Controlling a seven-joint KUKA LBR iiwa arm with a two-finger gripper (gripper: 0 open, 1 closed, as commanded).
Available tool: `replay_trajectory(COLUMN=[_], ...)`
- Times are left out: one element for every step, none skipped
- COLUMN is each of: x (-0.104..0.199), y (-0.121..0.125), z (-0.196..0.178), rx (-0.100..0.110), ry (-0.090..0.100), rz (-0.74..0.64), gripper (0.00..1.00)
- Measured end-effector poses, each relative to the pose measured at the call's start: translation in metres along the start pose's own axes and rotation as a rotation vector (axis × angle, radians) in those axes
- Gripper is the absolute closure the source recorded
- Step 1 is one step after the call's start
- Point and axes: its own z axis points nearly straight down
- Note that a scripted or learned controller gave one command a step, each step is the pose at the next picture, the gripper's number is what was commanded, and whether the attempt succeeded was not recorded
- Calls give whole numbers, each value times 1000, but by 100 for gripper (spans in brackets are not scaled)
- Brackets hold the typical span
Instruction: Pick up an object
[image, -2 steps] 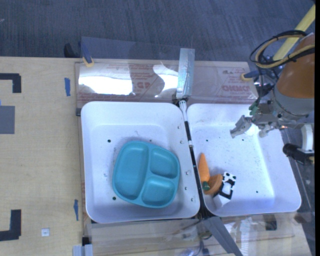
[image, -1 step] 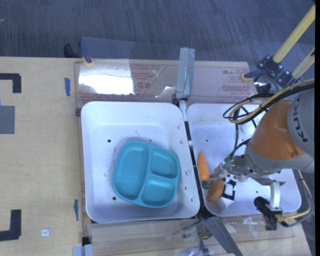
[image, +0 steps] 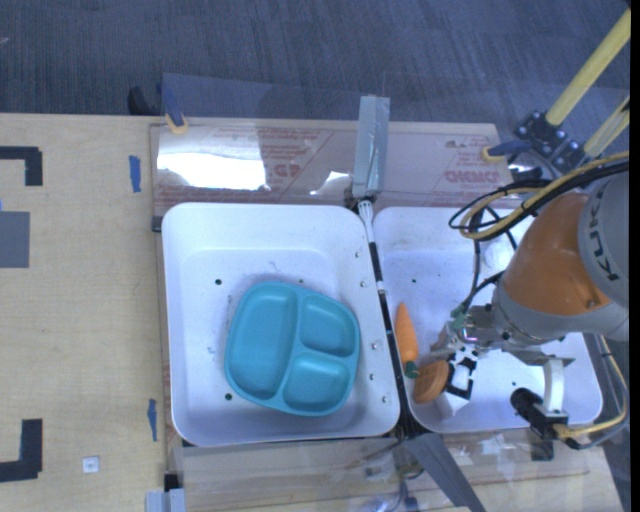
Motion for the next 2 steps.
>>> replay_trajectory(x=[46, 65], y=[55, 89], z=[-118, -84], rx=[3, 13], ry=[3, -2], rz=[14, 297], gripper=[100, 100])
